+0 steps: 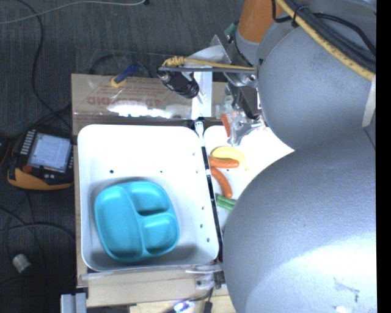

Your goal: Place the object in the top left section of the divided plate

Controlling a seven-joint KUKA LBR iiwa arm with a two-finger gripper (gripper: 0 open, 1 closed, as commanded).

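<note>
1. Lying in the left bin [122,143], toward its near left corner, is the blue divided plate [135,219] — three sections show, all bare, with nothing set in the top left one.
2. The right bin [269,143] is largely covered by the grey arm [305,183], which fills the right side of the view; its orange band [256,18] shows at the top.
3. The gripper [244,125] hangs over the far left part of the right bin, just beside the wall between the two bins. Whether it is open, closed or gripping something cannot be told from this angle.
4. Small objects lie in the strip of right bin that shows — a yellow piece [229,153] with an orange-red piece [224,162] across it, just below the gripper; an orange stick [221,181] nearer the camera; and a green piece [225,202] nearest, partly under the arm.
5. Which of these is the task's object cannot be told; all of them rest in the right bin, well apart from the plate.
6. A handheld device with a screen [46,156] sits on the dark floor left of the bench.
</note>
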